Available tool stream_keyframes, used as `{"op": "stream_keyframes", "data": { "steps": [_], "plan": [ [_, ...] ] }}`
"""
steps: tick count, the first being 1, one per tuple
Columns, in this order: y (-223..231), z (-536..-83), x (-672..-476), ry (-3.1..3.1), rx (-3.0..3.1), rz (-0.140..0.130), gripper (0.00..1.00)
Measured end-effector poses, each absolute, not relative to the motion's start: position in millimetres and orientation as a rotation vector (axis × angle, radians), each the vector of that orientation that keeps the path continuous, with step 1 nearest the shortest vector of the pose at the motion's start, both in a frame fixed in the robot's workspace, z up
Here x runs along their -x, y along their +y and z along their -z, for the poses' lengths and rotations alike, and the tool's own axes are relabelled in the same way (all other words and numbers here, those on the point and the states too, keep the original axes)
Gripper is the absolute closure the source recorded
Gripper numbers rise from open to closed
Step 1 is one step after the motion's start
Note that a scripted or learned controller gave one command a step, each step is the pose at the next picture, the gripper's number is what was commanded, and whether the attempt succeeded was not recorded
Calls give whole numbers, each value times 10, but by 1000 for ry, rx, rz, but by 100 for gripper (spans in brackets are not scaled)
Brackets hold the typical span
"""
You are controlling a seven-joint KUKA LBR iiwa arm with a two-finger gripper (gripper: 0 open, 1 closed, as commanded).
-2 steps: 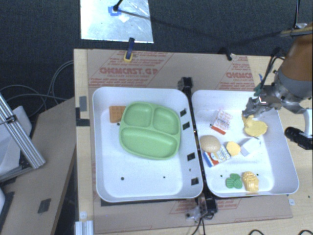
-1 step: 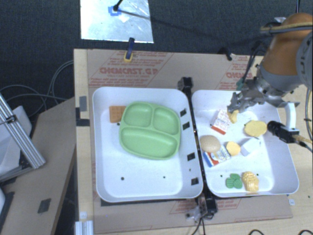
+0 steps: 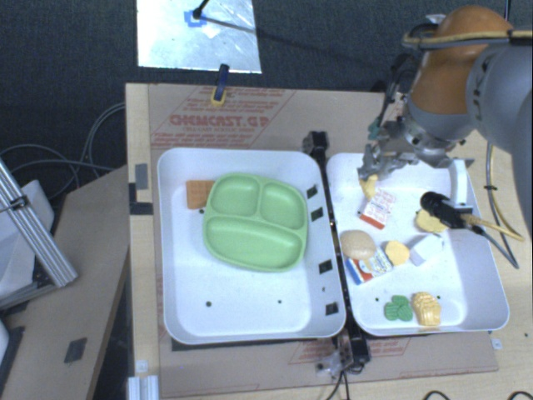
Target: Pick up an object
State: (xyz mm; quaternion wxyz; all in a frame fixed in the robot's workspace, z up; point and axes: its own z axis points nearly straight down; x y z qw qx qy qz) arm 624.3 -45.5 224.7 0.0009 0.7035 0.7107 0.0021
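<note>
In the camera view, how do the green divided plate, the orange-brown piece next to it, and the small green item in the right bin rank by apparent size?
Largest to smallest:
1. green divided plate
2. orange-brown piece, partly hidden by the plate
3. small green item
The last two look close, so their order is unsure.

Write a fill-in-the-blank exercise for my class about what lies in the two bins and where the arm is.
1. The green divided plate lies in the ____ bin.
2. The gripper hangs over the ____ bin.
3. The arm's wrist band is ____.
4. The corn cob toy lies beside a ____ leafy toy.

Missing words: left; right; orange; green
</note>
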Motion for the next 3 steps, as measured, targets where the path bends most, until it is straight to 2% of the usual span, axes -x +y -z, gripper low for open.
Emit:
{"op": "stream_keyframes", "data": {
  "steps": [1, 3],
  "plan": [
    [111, -2249, -6225, 2233, -2210, -5, 100],
    [1199, -2214, -6436, 2233, -2210, -7, 100]
  ]
}}
